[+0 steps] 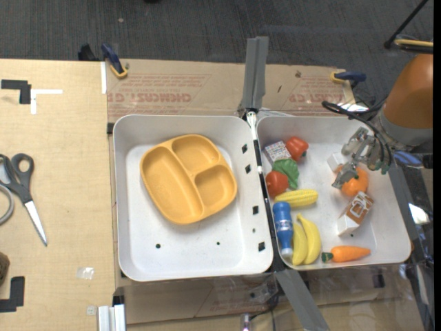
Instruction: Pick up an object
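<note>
Tool [346, 173]: its opening could not be told; nothing was seen held.
Small round orange fruit [356, 184]: was touched just below it.
Progress: nothing lifted; grasp remained.

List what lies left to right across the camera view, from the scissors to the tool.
scissors → yellow divided plate → blue bottle → bananas → carrot → tool above the orange fruit

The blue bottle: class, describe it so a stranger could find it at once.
Look in the right-hand white bin, against its left wall. The blue bottle lies there beside the bananas, just below the corn cob. It is the bin's one blue item.
</note>
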`<state>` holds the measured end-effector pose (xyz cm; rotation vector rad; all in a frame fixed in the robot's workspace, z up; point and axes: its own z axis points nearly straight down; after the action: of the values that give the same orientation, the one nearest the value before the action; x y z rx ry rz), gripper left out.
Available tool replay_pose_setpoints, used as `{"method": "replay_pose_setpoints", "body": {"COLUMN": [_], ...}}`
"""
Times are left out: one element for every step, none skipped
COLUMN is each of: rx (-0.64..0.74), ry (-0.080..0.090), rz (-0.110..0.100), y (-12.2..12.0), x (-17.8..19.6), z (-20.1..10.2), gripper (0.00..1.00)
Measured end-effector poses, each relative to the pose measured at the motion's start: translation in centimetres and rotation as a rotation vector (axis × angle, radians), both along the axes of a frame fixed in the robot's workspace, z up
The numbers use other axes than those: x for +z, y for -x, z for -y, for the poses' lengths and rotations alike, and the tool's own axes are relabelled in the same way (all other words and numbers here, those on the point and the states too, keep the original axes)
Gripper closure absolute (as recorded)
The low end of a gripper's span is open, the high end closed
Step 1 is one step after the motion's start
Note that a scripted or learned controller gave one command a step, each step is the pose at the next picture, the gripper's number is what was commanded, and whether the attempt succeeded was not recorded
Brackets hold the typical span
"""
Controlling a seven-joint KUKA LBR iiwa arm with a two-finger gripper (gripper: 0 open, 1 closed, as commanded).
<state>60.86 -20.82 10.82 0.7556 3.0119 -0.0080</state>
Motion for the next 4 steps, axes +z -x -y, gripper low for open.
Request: {"method": "replay_pose_setpoints", "body": {"rx": [-0.129,-0.180,-0.178,-0.174], "ry": [-0.010,-0.010,-0.012,-0.014], "rz": [0.007,0.009,-0.015,-0.024], "y": [1.1,2.4,3.7,4.0], "x": [0.1,0.1,-0.8,-0.4], "z": [0.1,0.3,1.5,1.2], "gripper": [0.00,0.00,0.00,1.00]}}
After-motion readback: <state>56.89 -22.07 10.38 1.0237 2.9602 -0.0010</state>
